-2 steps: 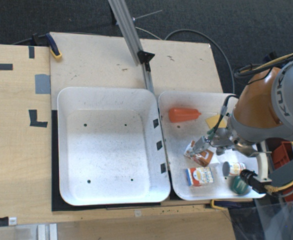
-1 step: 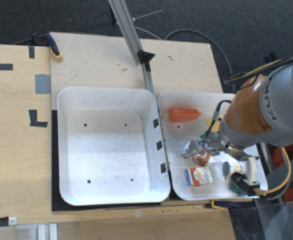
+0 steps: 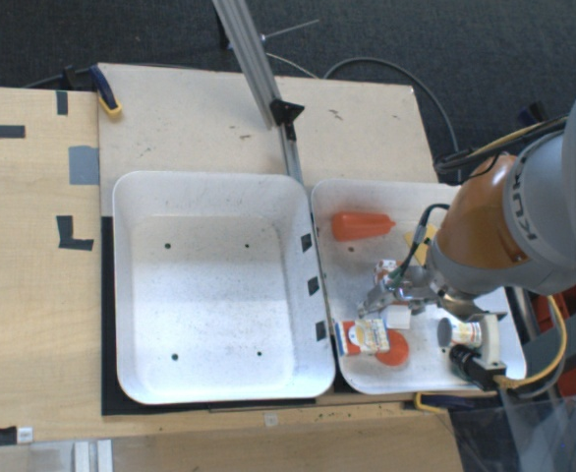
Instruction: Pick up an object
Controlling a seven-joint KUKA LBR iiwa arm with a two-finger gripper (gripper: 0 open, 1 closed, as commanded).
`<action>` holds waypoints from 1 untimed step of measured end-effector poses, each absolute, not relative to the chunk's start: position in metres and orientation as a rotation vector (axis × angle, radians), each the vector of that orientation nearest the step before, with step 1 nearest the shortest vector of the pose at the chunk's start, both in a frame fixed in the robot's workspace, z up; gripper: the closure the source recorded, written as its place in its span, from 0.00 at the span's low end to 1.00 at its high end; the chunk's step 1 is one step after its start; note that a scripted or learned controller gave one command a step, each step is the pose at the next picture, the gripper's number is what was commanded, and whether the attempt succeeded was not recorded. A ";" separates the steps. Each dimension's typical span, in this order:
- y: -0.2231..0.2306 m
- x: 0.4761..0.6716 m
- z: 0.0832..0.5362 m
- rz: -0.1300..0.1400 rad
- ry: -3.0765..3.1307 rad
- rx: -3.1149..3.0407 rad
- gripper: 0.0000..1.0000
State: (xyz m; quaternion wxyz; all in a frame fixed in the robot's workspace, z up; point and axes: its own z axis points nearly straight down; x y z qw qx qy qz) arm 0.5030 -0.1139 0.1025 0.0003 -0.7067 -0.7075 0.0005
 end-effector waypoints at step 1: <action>-0.113 0.503 0.110 0.003 -2.220 -2.217 1.00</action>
